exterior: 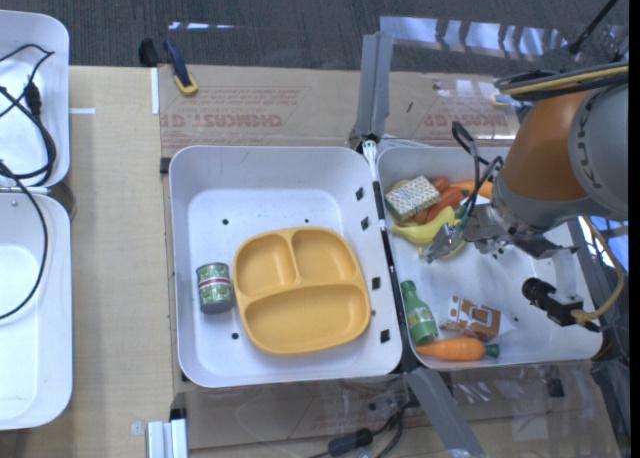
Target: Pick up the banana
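Observation:
The banana [413, 232] is yellow and curved. It lies in the upper left part of the right bin [520, 354], close to the wall shared with the left bin. My gripper [443, 243] comes in from the right and is down at the banana's right end, touching or just above it. The wrist hides that end of the banana. I cannot make out whether anything is held.
Around the banana lie a tan sponge-like block [412, 194] and red and orange food pieces [447, 202]. Nearer the front are a green bottle [418, 314], a brown packet [472, 318] and a carrot [452, 350]. The left bin [195, 186] holds a yellow divided plate [300, 288] and a small can [213, 286].

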Robot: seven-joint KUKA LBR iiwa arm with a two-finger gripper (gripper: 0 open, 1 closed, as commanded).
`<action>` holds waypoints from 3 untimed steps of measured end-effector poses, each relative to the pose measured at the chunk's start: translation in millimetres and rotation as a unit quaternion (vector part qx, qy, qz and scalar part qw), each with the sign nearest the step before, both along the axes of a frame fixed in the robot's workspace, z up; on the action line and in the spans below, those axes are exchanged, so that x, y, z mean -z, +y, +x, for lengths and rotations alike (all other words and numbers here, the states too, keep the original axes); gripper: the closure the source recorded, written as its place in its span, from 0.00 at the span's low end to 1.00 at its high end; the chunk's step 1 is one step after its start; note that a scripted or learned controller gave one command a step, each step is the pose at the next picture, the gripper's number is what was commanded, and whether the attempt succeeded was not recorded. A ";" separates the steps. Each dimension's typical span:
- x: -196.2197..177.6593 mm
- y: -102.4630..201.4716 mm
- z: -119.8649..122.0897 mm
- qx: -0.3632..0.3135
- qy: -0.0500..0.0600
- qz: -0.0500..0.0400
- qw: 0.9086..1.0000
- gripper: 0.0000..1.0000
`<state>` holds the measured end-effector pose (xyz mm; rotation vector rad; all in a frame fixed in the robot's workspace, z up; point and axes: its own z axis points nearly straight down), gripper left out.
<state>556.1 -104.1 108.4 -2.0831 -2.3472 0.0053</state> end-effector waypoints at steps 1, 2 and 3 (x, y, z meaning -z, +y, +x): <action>17.7 -1.1 52.8 -0.022 -0.001 0.000 1.000 0.00; 8.7 -2.2 52.9 -0.022 -0.001 0.000 1.000 1.00; -108.6 40.2 85.2 0.051 -0.003 -0.001 0.999 1.00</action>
